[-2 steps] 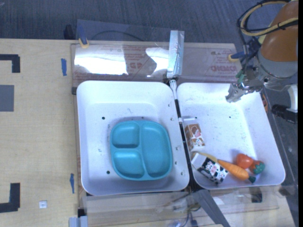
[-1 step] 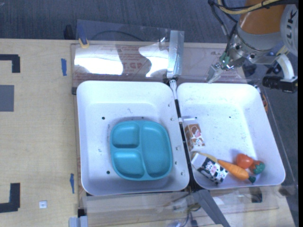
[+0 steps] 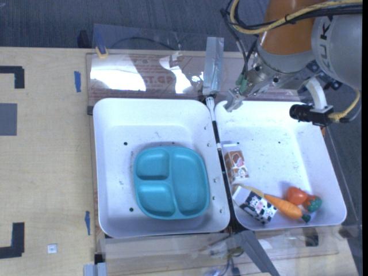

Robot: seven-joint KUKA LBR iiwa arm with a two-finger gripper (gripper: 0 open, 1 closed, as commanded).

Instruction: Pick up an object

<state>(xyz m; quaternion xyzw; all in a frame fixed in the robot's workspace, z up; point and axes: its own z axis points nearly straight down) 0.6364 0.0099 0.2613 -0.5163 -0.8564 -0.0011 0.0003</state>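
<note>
The hand (image 3: pixel 237 98) sits at the top left corner of the right bin (image 3: pixel 299 148), low at the end of the grey arm (image 3: pixel 339 33) with its orange band (image 3: pixel 296 10). It is small and partly lost against the bin's pale rim, and whether it is wide or narrow cannot be told. Nothing can be made out in its grasp. The arm itself is cut off by the top and right edges of the view, and yellow and black cables (image 3: pixel 253 16) loop over it, hiding part of the wrist.

The right bin holds all the loose items, gathered toward its near and left sides, well apart from the hand. A small brown-and-white packet (image 3: pixel 236 164) lies just beside the left wall. Nearer the front, a black-and-white patterned object (image 3: pixel 259 207) rests by the front left corner; what it is stays hard to tell. A toy carrot (image 3: pixel 282 206) lies touching it, slanting toward the right, and a red-orange round toy (image 3: pixel 296 195) sits just above the carrot's far end, with a small green piece (image 3: pixel 313 203) beside it.

The left bin (image 3: pixel 115 131) carries a teal divided plate (image 3: pixel 171 181) with three compartments, lying flat in its near half. Both bins sit side by side on the tabletop (image 3: pixel 40 154), which bears black and blue tape marks.
</note>
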